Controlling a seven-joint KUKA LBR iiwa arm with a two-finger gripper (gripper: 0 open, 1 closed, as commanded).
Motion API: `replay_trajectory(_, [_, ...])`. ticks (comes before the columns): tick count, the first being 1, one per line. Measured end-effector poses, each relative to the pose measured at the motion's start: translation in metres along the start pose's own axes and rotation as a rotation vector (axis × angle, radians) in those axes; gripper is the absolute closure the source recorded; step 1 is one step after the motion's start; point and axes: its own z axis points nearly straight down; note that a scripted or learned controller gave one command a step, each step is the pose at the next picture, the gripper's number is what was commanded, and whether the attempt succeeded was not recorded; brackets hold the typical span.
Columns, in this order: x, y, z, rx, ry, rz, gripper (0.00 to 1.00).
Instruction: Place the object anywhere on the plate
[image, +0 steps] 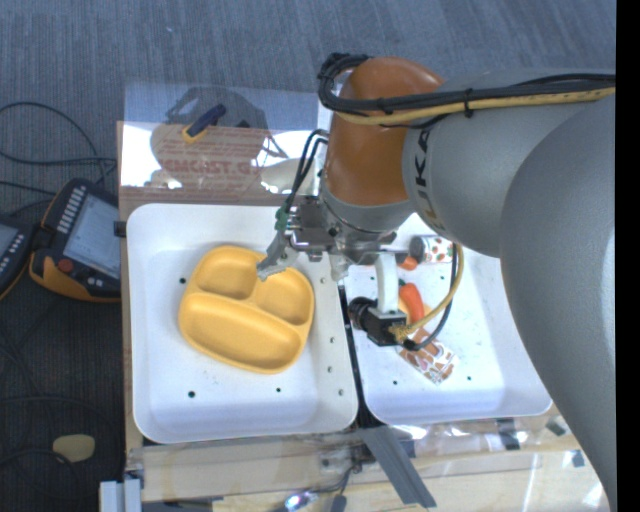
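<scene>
A yellow divided plate (243, 318) lies in the left white bin (165, 400). My gripper (300, 262) hangs over the plate's far right rim, close to the wall between the two bins, and the wrist hides most of it. I see no object in it. An orange carrot-like object (411, 299) lies in the right bin (480, 390), just right of the gripper. A brown and white patterned item (432, 361) rests nearer the front of that bin.
A small white and red item (436, 248) sits at the back of the right bin, partly under the arm. A cardboard box (205, 160) stands behind the left bin. The big grey arm (540, 200) covers the right side.
</scene>
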Motion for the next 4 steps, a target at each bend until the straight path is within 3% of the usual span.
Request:
replay_trajectory(1, [0.0006,-0.0003,-0.0079,0.004,0.000,-0.002,1.00])
replay_trajectory(2, [0.0006,-0.0003,-0.0078,0.004,0.000,-0.002,0.00])
replay_trajectory(3, [0.0010,-0.0005,-0.0157,0.008,0.000,-0.003,1.00])
replay_trajectory(4, [0.0011,-0.0005,-0.0156,0.008,0.000,-0.003,0.00])
